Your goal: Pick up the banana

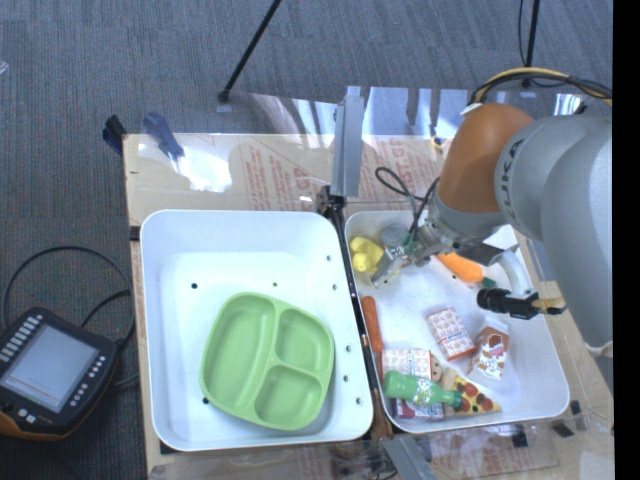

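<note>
The banana (364,255) is a small yellow lump in the far left corner of the right bin (545,363), against its left wall. My gripper (393,259) hangs low just to the right of it, close to or touching its right side. The grey arm with the orange band (487,158) comes down from the right and covers the bin's far right part. Whether the banana sits between the fingertips cannot be made out.
The right bin also holds an orange carrot (462,266), a red sausage (372,324), two small cartons (450,332), a green bottle (421,389) and a pizza slice (477,399). A green divided tray (268,360) lies in the left bin (170,238).
</note>
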Robot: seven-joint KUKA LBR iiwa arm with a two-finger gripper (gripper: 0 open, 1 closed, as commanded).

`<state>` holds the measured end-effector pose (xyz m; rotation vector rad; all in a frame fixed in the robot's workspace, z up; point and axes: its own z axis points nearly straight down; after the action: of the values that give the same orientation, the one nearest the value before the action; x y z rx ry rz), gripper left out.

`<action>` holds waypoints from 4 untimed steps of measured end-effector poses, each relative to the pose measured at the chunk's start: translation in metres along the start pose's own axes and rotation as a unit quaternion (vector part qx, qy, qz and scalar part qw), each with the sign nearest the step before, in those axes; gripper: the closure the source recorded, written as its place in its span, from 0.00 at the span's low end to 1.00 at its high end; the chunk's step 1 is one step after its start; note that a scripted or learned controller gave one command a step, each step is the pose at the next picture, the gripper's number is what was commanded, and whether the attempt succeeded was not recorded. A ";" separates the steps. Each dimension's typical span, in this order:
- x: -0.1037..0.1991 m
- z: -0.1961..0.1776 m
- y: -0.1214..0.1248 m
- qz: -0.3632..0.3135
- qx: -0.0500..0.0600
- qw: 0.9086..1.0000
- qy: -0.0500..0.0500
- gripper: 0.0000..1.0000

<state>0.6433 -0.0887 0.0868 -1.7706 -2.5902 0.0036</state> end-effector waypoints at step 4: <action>0.051 -0.122 0.014 0.003 -0.002 1.000 -0.001 1.00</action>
<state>0.6389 -0.0364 0.2092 -1.7799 -2.5881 0.0010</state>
